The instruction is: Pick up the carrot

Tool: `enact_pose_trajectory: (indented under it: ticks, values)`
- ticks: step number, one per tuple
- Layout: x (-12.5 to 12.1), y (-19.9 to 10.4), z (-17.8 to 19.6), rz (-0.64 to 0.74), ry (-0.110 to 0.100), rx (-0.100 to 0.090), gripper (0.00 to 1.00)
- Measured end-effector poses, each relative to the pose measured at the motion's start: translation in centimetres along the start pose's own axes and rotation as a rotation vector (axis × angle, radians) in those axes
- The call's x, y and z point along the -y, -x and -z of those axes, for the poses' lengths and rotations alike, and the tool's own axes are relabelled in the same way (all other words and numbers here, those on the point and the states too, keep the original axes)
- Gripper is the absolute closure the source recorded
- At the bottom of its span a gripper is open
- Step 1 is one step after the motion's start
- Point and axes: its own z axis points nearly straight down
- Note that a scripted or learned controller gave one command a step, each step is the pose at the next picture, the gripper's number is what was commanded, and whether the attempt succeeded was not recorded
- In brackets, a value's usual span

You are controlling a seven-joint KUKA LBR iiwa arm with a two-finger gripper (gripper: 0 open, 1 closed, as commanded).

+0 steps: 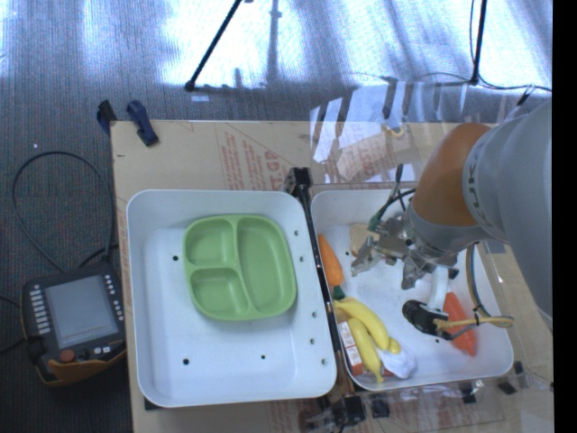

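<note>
Claw (388, 262): hangs low over the middle of the right bin (442, 365), below the grey wrist and orange band (444, 188). Spread or pressed together: cannot tell from this angle. No object visibly in it.

Carrot (330, 260): lies flat on the right bin's floor, along its left wall. Just left of the claw, but apart from it. Green top at the near end, close to the bananas (365, 323); contact there cannot be told.

Handling (judgement): probably light and stiff, with smooth skin. Tapered, so likely to slide toward the thin end under a squeeze. Not fragile.

Grip point (judgement): best across the long axis, at the thicker part just above the green top. Little room on the wall side, so needs a straight descent, or a nudge off the wall first.

Neighbours in right bin: bananas near the front left, a white crumpled item (398, 364) at their near end, and a red-orange packet (350, 345) against the wall.

Lookalike: second orange piece (460, 323) toward the right side of the same bin, identity unclear. Risk of wrong target.

Left bin (225, 354): holds a green divided plate (241, 267), well apart from the claw.
</note>
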Motion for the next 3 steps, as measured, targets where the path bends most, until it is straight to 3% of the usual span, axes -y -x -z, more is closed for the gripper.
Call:
enact_pose_trajectory:
  ticks: [1,2,3]
  values:
    - [2.7,0.3,-3.2,-0.063,0.002,-0.004,0.00]
    - [-3.6,-0.2,-2.9,-0.249,0.008,-0.006,0.00]
    - [-2.0,-1.2,-3.0,-0.361,0.003,-0.005,0.00]
